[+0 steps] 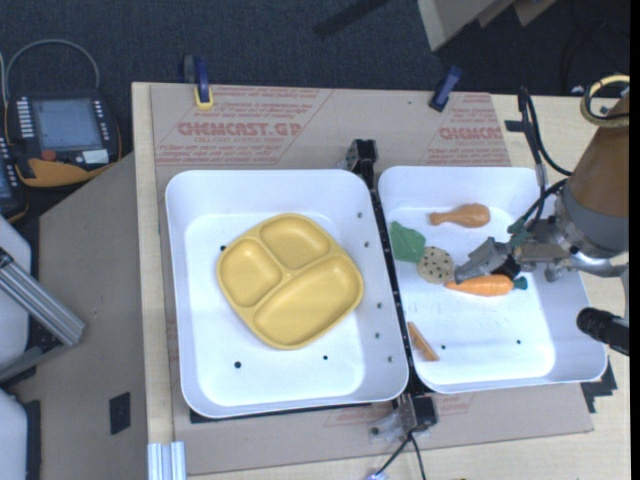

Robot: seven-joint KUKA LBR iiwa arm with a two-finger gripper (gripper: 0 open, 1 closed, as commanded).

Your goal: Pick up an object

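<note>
My gripper (474, 265) reaches in from the right and hangs low over the middle of the right bin (530, 363). An orange carrot (483, 287) with a green tip lies just below it, touching or nearly touching it. A round speckled cookie (434, 264) sits just left of the gripper tip. A green leafy piece (406, 241) lies beside the cookie near the bin's left wall. A tan drumstick (461, 215) rests farther back. A small orange stick (421, 341) lies at the front left of this bin.
The left bin (195, 348) holds a yellow divided plate (290, 280). Black clamps (361, 154) join the two bins at the back, and others (420, 408) join them at the front. Cables run along the right bin's far right side.
</note>
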